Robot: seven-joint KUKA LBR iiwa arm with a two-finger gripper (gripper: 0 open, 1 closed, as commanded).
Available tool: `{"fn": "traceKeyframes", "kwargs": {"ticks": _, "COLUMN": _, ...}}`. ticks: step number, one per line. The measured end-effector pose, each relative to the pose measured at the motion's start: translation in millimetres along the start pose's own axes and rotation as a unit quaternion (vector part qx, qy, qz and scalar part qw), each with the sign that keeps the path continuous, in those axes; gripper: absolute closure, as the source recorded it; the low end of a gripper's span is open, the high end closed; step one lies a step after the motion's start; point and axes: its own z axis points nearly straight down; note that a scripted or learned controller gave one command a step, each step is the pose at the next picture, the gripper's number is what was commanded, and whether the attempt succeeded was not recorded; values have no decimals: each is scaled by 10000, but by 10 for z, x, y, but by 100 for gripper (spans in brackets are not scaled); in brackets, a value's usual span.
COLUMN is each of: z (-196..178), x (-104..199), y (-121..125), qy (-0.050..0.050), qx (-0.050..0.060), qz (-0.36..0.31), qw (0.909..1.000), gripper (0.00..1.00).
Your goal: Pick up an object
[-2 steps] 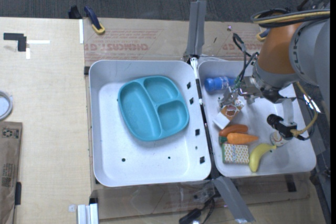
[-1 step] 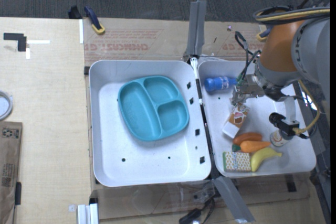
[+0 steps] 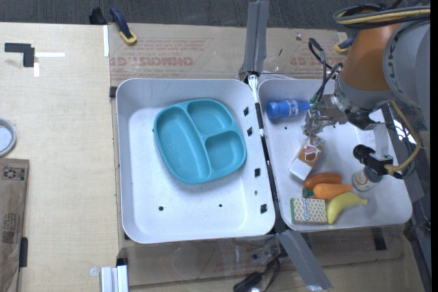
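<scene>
Arm (image 3: 383, 65) enters from the right edge of the frame, grey with an orange band, reaching over the right bin (image 3: 390, 215). Gripper (image 3: 314, 128) sits in the upper middle of that bin, pointing down. Just below it, a small white carton with an orange-brown print (image 3: 307, 159); the carton's top looks to be at the fingertips, but whether the jaws are open, closed or gripping it cannot be told from this angle.

Other contents of right bin: blue bottle (image 3: 285, 108) lying on its side in the upper left corner, near the gripper. Carrot (image 3: 324, 180) below the carton, orange pepper-like piece (image 3: 331, 191) touching it, banana (image 3: 345, 204) just beside, green-edged packet (image 3: 308, 210) at the lower left of the bin.

Left bin (image 3: 137, 202): blue divided plate (image 3: 200, 140), three compartments, lying flat near centre.

Worktop (image 3: 55, 147): roll of tape (image 3: 5, 138) at the left edge, brown cardboard (image 3: 12, 215) below it.
</scene>
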Motion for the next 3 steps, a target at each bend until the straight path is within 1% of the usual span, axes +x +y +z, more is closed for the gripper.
{"fn": "traceKeyframes", "kwargs": {"ticks": 1, "z": -778, "x": 177, "y": -344, "qy": 0, "qx": 16, "qz": 1061, "qw": 9944, "gripper": 100}}
{"fn": "traceKeyframes", "kwargs": {"ticks": 2, "z": -590, "x": -132, "y": -502, "qy": 3, "qx": 26, "qz": 857, "qw": 9963, "gripper": 100}}
{"fn": "traceKeyframes", "kwargs": {"ticks": 3, "z": -591, "x": -131, "y": -501, "qy": 3, "qx": 24, "qz": 856, "qw": 9963, "gripper": 0}}
